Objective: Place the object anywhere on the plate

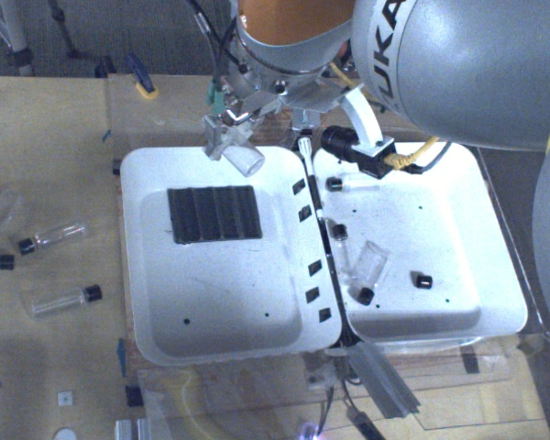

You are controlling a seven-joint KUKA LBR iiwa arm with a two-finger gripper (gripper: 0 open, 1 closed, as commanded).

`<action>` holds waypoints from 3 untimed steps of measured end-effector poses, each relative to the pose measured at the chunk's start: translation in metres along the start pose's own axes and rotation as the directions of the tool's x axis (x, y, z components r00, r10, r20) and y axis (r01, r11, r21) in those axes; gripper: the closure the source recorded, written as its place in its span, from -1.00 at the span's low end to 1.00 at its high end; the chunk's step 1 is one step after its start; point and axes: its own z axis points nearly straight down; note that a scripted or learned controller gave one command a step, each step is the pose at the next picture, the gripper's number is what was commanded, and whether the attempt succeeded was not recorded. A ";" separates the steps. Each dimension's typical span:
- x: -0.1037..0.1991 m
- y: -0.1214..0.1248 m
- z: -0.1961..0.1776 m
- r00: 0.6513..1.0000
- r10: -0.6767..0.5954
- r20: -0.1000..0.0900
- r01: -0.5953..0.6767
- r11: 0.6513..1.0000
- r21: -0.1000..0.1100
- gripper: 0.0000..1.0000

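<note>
Item: small clear plastic vial, pinched in closed gripper above dark ribbed rectangular plate. Likely light, rigid, slippery; best grasped across its cylindrical middle.

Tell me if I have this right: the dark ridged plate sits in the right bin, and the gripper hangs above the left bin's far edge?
Not quite. The camera view shows the dark ridged plate in the left bin, not the right one. The gripper does hang above that bin's far edge.

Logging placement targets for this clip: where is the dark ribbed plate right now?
The dark ribbed plate lies flat in the upper part of the left bin in the camera view, just below the tool and a clear vial at it.
</note>
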 end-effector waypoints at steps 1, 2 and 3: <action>-0.021 0.012 -0.063 0.857 0.516 0.001 -0.516 0.857 0.001 1.00; -0.038 0.046 0.047 0.540 0.842 0.006 -0.842 0.540 0.008 1.00; -0.018 0.014 -0.051 0.387 0.922 0.003 -0.922 0.387 0.003 1.00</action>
